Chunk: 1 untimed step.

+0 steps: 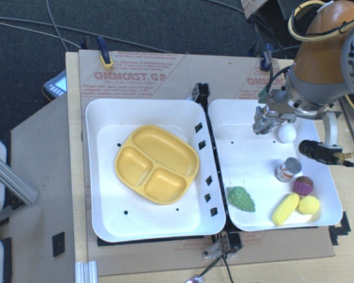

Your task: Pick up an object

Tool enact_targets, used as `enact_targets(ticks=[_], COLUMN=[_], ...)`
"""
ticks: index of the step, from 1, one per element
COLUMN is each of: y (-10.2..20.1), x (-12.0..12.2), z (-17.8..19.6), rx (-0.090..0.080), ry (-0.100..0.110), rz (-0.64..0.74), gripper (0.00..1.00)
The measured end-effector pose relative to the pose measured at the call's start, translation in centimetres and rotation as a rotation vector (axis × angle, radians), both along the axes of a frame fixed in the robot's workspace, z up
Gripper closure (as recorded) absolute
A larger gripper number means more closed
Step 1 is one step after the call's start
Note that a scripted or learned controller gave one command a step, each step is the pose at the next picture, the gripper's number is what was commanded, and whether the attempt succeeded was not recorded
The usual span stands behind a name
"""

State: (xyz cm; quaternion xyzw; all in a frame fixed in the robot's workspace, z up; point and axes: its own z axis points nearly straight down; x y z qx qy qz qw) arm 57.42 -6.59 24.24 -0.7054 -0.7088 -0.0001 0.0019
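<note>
Gripper (pixel 263 124) sits low over the right bin's (pixel 248 152) far edge, white ball (pixel 286 134) just beside it.
You can't tell from this view whether it's open or closed; nothing visibly held. Along the bin's right edge you've got a small can (pixel 288 169), then a purple fruit (pixel 302 186); a lemon (pixel 309 205) and corn cob (pixel 285 209) sit in the near right corner, touching each other. Green leafy piece (pixel 241 198) is at the near left corner. Left bin (pixel 106 175) carries a yellow divided plate (pixel 157 163) around its middle.
</note>
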Motion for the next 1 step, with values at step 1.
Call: enact_targets(ticks=[1], y=[5.26], x=[-2.02], z=[-1.15], rx=[0.0], ry=[0.002], rz=[0.0], gripper=[1.0])
